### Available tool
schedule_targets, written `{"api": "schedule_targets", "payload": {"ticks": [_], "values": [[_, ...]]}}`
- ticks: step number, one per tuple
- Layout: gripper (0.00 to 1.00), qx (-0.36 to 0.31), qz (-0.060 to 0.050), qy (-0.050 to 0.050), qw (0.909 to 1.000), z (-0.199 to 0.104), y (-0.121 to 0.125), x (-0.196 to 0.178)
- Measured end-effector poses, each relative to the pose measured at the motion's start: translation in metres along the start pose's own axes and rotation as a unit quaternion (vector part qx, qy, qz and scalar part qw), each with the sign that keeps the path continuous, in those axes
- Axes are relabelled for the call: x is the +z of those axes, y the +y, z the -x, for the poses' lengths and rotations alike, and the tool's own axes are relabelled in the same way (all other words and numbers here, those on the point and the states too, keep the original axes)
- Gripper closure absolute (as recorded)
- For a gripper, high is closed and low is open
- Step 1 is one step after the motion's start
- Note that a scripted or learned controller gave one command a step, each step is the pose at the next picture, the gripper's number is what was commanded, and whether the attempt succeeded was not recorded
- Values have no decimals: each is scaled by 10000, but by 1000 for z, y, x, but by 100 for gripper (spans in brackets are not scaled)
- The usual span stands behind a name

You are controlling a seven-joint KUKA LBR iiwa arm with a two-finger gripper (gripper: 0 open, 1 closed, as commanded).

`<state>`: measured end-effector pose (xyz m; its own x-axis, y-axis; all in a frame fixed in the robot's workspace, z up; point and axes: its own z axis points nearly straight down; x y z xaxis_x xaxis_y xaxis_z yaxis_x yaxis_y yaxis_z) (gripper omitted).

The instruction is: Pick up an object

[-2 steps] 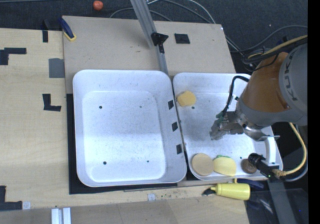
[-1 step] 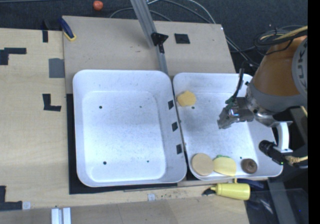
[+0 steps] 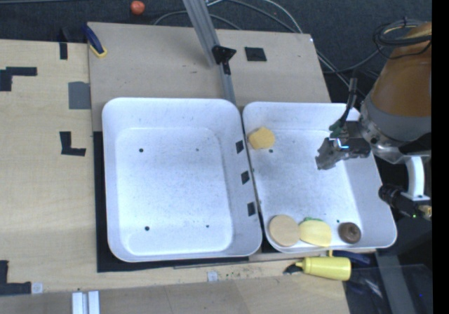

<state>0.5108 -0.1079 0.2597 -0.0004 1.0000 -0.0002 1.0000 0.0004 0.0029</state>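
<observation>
The right bin [image 3: 365, 186] holds several small objects. A yellow-orange lump [image 3: 262, 139] lies near its far left corner. Along the near wall sit a tan round piece [image 3: 284, 230], a yellow and green piece [image 3: 316, 232] and a brown round piece [image 3: 349, 233]. My gripper [image 3: 328, 156] hangs over the right half of this bin, well above and to the right of the yellow-orange lump and apart from every object. Nothing is visible between its fingers.
The left bin [image 3: 112, 165] lies beside the right one. A grey pole [image 3: 198, 8] slants down to the gap between the bins. A yellow tool [image 3: 326, 267] lies on the bench just in front of the right bin. A small orange ball [image 3: 137, 6] rests far back.
</observation>
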Motion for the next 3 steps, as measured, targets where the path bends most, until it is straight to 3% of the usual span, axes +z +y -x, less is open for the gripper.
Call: {"api": "schedule_targets", "payload": {"ticks": [3], "values": [[100, -25, -25, 4, 10000, -164, 23, 18]]}}
